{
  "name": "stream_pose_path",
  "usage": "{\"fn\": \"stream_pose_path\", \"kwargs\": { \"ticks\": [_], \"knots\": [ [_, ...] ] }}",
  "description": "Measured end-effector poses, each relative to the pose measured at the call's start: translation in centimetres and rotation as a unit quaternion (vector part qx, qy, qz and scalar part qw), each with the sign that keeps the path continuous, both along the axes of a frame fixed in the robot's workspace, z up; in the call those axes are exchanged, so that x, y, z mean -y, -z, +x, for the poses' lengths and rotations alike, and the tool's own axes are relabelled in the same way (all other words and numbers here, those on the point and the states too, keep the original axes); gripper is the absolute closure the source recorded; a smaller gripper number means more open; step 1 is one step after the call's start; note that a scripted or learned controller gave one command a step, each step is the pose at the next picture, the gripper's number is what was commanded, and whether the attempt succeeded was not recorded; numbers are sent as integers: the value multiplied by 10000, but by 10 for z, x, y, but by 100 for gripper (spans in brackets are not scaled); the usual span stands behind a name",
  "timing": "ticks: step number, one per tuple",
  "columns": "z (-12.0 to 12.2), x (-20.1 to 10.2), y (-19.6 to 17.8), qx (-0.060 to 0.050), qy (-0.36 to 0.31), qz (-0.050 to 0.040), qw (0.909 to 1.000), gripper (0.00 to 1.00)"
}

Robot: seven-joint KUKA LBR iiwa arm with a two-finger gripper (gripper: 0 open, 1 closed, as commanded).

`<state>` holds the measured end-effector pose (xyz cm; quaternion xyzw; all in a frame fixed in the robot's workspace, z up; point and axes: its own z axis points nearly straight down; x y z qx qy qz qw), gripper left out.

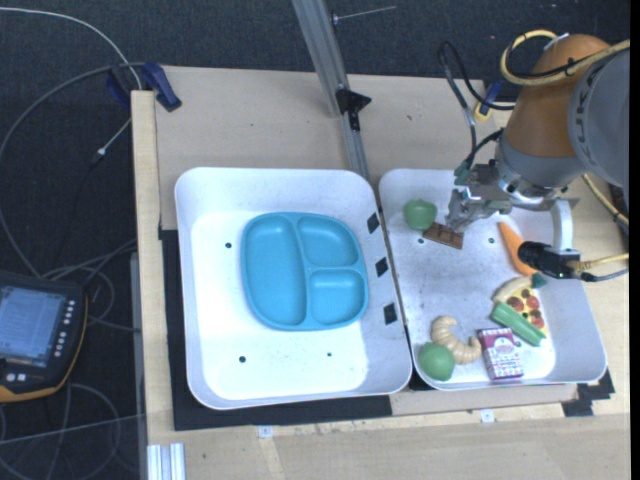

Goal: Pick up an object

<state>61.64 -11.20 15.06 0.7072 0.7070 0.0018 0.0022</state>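
gripper (458, 215) low in upper right bin (470, 283), right over flat brown block (444, 235); cannot tell if gripping. round green ball (420, 212) just left. smooth blue tray (303, 270) in left bin (205, 298).

One fixed cam above bench (250, 128), slanted down, both bins (200, 368) framed.

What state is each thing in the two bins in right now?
Two-finger gripper: low in the right bin, over the brown block.
Small brown block: flat on the bin floor under the gripper.
Blue three-compartment plastic tray: flat in the left bin.
Green ball: loose, left of the gripper.
Orange carrot: lying by the right wall.
Maroon box: lying flat, near corner.
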Motion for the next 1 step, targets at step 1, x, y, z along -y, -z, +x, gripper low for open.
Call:
{"fn": "stream_pose_path", "kwargs": {
  "ticks": [1],
  "knots": [
    [2,-11,-52,9,-15,1,10000,100]
  ]
}}
